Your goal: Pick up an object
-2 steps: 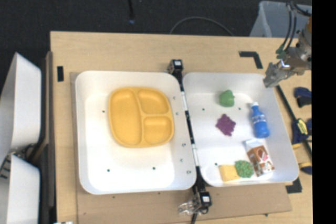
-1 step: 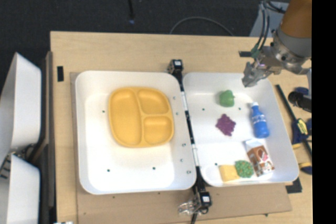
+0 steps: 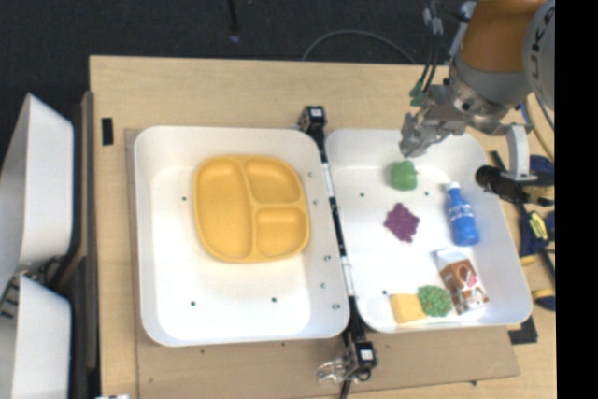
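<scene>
Hovering my gripper [image 3: 412, 148] upper right, just above green object [image 3: 403, 174]; finger state unclear, nothing lifted, pick pending.

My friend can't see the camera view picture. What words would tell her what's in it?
A grey and orange robot arm's gripper hovers just above a small green object in the right white bin, which also holds a purple cluster and blue bottle. The left white bin holds a yellow divided plate.
</scene>
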Robot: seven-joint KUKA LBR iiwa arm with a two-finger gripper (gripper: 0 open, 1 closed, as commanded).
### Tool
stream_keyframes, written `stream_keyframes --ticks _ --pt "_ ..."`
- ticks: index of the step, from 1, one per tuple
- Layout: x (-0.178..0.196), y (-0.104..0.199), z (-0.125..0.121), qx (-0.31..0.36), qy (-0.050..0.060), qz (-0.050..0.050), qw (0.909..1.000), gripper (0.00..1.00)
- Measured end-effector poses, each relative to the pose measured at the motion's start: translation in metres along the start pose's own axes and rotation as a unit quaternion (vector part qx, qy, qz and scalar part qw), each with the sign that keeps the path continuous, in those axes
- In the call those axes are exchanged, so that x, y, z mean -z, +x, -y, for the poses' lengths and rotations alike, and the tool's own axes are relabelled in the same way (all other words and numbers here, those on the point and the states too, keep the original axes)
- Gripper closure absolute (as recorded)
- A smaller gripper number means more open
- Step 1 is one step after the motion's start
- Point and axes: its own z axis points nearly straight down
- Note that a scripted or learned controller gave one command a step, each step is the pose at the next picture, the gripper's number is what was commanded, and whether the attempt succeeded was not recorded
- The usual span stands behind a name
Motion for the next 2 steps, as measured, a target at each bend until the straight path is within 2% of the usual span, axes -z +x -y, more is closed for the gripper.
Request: stream_keyframes --ticks 1,2 --pt "0.006 0.047 -0.008 0.0 -0.001 0.0 1.0 1.0" --pt "-0.01 0.099 -0.018 0.0 0.0 0.0 1.0 1.0"
